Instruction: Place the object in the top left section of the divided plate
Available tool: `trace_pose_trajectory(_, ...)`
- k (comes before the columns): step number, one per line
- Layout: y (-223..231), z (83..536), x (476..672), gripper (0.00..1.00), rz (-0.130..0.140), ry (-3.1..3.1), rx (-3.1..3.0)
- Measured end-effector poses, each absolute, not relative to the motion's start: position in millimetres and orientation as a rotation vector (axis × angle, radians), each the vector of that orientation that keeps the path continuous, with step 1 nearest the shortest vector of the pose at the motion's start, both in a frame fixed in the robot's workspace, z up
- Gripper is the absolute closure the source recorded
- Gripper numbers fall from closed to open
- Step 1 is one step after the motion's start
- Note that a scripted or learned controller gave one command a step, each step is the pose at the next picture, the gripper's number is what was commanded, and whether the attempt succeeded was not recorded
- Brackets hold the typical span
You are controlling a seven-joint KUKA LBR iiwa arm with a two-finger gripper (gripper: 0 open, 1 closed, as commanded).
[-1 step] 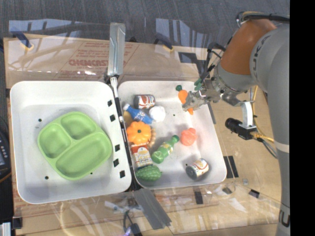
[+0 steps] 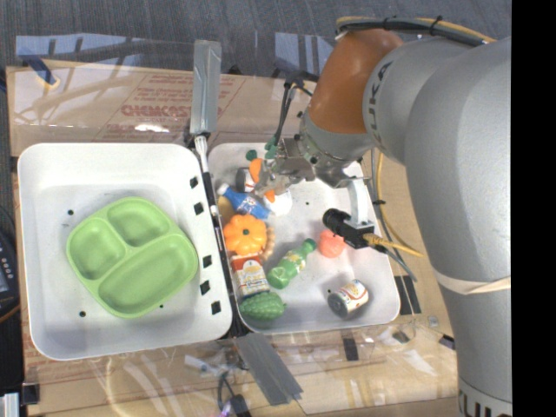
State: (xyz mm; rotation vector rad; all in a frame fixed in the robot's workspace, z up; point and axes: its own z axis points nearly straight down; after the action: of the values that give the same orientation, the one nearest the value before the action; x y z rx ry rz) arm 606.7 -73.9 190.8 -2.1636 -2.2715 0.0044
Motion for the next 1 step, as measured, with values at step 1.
trace_pose_trajectory(1, 2.3, 191.1, 577.5, 1.00, 0.004, -2.351, -2.078)
